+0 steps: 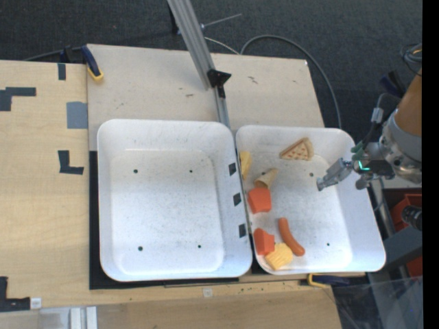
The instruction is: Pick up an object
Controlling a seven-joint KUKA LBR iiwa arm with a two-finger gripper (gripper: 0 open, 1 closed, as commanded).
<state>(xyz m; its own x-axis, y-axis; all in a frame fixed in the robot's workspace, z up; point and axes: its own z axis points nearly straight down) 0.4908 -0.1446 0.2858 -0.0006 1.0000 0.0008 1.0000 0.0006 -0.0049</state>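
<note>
The right bin (357, 245) holds several toy foods. A tan waffle wedge (297, 150) lies near its far edge. A small cone (266, 177) and a yellow piece (245, 162) lie by the left wall, above an orange-red block (259, 200). A second red block (263, 240), a sausage (291, 236) and a yellow corn piece (279, 257) sit at the near left. My gripper (328, 178) hangs over the bin's right half, angled down to the left, with nothing seen in it. It is apart from all the foods, right of the cone and below the wedge.
The left bin (110, 184) adjoins the right one along a shared rim. A slanted metal pole (195, 33) ends at the far rim between the bins. A clamp (92, 64) sits at the board's far left corner. A cable (295, 46) loops behind the right bin.
</note>
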